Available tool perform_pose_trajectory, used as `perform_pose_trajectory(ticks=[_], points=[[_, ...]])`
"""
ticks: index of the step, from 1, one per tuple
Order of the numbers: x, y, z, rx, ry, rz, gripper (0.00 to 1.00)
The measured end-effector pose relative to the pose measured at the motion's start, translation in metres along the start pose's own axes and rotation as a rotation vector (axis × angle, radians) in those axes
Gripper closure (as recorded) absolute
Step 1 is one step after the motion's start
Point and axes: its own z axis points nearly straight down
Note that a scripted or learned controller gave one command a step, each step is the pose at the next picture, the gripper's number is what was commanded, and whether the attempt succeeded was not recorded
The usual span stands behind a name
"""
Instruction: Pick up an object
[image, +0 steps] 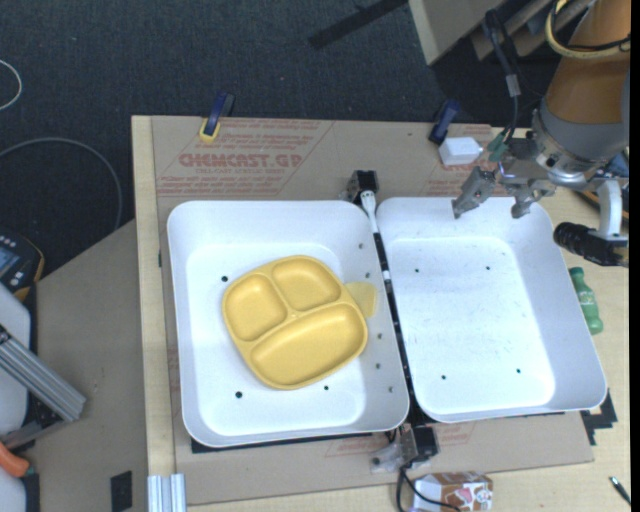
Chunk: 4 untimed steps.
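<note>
A yellow divided plate (293, 320) with three compartments lies in the left white bin (200, 240), a little right of its middle. A small yellow piece (362, 297) pokes out from under the plate's right side. My gripper (494, 204) hangs over the back edge of the right white bin (480, 300), far from the plate. Its two fingers are spread apart with nothing between them, so it is open.
The bins sit side by side on a cardboard sheet (300, 150) held by blue clamps (213, 117). A white block (460, 151) lies behind the right bin. A green object (586, 298) lies beside the right bin's right rim.
</note>
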Motion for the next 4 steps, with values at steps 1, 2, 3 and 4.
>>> perform_pose_trajectory(ticks=[1,2,3,4], points=[[0.046,-0.052,-0.080,-0.009,0.000,-0.005,0.00],[0.099,-0.105,-0.126,-0.006,0.001,-0.007,0.00],[0.096,-0.103,-0.133,-0.007,-0.001,-0.002,1.00],[0.178,-0.133,-0.102,0.006,0.002,-0.009,1.00]])
